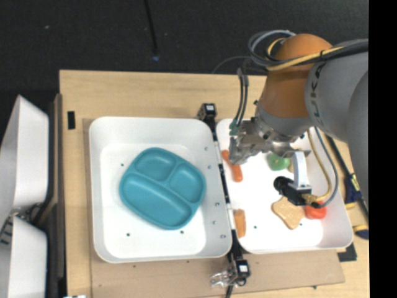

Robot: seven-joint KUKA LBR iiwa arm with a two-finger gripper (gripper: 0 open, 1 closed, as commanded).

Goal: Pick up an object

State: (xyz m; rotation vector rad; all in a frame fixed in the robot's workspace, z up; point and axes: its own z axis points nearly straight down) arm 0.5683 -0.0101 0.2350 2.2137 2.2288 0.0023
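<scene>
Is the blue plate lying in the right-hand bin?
No, the blue plate lies in the left bin, while the gripper is over the right bin.

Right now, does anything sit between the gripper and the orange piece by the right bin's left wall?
Nothing visible does. The gripper hangs just above the orange piece, with bare white bin floor around it.

Pale wood-look counter [74, 92], matt and lightly grained. Smooth white plastic bins [111, 241], faintly glossy along the rims. Teal divided plate [162, 187] in smooth plastic with a soft sheen. Glossy orange band [291, 79] above matt grey arm casing [341, 92]. Dull metal pincer [239, 154]. Toast-like piece [288, 213], tan, rough-looking surface. Small orange bits [239, 222], smooth, plastic-looking.
</scene>
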